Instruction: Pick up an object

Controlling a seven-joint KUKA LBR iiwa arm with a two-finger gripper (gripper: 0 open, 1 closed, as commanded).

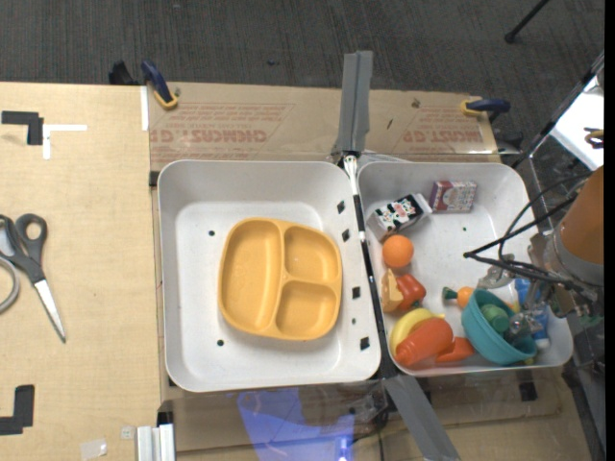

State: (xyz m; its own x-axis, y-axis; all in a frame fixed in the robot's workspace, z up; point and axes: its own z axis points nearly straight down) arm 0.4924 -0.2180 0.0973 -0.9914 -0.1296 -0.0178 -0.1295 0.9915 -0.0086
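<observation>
Teal plastic bowl (495, 331) sits at the right white bin's (452, 176) right-front corner, directly beneath the robot's gripper (530, 313), apparently poised for a grab; whether that claw is open or closed cannot be told.

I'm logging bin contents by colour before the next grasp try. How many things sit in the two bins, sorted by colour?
Yellow-orange: 1, divided tray in the left bin
Orange: 2, ball, large toy
Yellow: 1, banana-like piece
Teal: 1, bowl
Black and white: 1, small box
Pink: 1, small carton
Total: 7; smaller bits near the bowl are too cluttered to count.
</observation>
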